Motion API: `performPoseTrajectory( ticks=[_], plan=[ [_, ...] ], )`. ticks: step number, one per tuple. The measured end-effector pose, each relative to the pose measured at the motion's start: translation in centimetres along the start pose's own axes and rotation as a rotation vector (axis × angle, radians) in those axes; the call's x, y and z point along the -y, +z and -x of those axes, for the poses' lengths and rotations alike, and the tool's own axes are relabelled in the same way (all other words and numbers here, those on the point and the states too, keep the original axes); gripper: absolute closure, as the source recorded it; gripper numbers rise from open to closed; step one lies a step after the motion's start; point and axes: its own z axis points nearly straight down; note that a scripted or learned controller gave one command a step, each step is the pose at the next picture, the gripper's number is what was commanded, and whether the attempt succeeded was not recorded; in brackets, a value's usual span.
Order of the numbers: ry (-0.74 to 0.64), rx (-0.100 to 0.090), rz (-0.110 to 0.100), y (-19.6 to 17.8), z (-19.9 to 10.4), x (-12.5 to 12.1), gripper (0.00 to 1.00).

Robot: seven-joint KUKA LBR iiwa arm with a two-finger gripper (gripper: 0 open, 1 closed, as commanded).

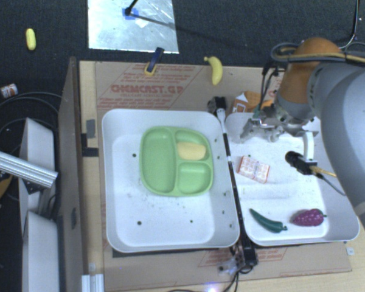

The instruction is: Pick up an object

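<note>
On brown cardboard [170, 87], two white bins [118, 163].

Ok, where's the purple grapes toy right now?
The purple grapes toy lies in the right bin, near its front right corner, just right of the green pepper.

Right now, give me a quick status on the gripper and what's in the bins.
Gripper over right bin far end, nothing seen held. Small packet, green pepper, purple grapes loose in that bin. Green divided plate in left bin.
</note>
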Motion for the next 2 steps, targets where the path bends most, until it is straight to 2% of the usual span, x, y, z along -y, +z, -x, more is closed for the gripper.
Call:
performPoseTrajectory(
  ticks=[2],
  plan=[
    [-0.002, 0.000, 0.001, -0.21, -1.51, -0.02, 0.00]
  ],
)
